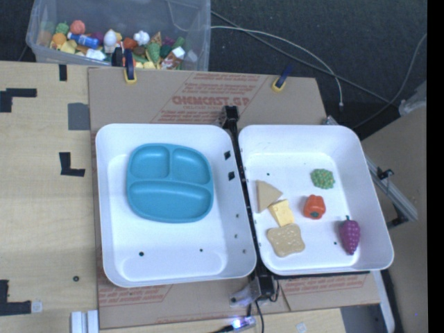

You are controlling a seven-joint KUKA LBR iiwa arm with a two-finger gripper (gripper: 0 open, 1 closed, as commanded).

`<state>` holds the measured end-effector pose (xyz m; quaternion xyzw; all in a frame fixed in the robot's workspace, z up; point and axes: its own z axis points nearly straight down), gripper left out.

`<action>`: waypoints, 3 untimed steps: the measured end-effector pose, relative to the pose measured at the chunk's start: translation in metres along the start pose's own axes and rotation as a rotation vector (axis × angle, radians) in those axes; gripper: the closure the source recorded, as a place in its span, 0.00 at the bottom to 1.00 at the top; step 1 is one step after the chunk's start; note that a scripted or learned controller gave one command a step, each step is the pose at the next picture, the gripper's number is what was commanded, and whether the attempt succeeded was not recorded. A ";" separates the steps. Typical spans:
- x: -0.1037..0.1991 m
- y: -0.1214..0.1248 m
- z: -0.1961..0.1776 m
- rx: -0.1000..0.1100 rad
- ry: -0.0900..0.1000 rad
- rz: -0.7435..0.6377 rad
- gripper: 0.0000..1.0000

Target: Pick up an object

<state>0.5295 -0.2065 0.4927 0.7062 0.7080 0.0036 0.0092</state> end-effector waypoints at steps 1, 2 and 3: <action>-0.017 0.087 0.026 0.013 0.004 0.001 0.00; -0.016 0.136 0.100 0.020 0.006 -0.001 0.00; 0.009 0.125 0.255 0.032 0.012 0.000 0.00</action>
